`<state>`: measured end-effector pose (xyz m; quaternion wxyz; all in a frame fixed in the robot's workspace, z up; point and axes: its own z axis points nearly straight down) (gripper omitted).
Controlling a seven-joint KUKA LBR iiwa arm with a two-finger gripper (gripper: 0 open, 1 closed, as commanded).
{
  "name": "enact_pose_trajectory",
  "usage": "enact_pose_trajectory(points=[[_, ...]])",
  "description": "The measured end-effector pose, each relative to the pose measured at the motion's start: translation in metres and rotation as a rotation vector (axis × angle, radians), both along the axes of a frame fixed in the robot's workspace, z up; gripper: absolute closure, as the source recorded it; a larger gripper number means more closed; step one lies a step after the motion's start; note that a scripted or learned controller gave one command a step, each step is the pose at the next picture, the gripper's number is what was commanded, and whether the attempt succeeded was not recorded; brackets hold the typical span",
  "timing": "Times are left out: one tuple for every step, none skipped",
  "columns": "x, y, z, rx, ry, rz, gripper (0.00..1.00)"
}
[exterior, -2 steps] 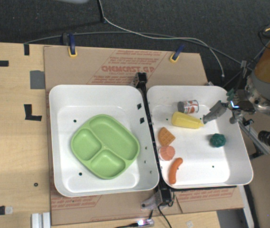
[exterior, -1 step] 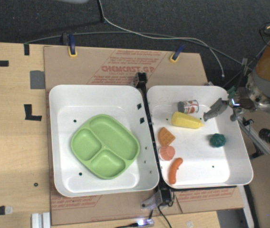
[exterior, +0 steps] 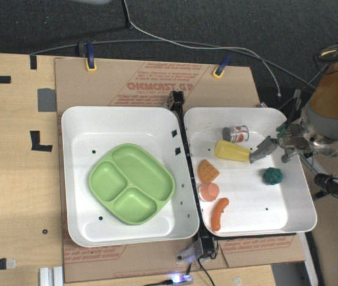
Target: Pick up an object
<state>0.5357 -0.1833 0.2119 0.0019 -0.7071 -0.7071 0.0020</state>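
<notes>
A: Orange hot dog (exterior: 218,213) nearest, right bin (exterior: 288,219); pink round piece (exterior: 209,191) and tan waffle (exterior: 207,171) just behind it.

B: Left bin (exterior: 74,159)?

A: Green divided plate (exterior: 131,183). Teal lump (exterior: 272,176) right side, yellow block (exterior: 232,151) mid, small can (exterior: 236,134) farthest.

B: Gripper (exterior: 263,149)?

A: Beside the yellow block's right end. Can't tell if the claw's spread or pinched; nothing visibly held.

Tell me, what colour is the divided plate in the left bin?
Light green; the plate shows clearly in the camera view.
</notes>
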Motion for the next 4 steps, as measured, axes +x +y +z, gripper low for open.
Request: enact_pose_trajectory(points=[[0.002, 0.001, -0.064, 0.001, 0.001, 0.001, 0.00], [0.000, 0.006, -0.127, 0.000, -0.003, 0.002, 0.00], [0.001, 0.006, -0.113, -0.001, -0.006, 0.002, 1.00], [0.007, 0.000, -0.052, -0.001, -0.010, 0.001, 1.00]])
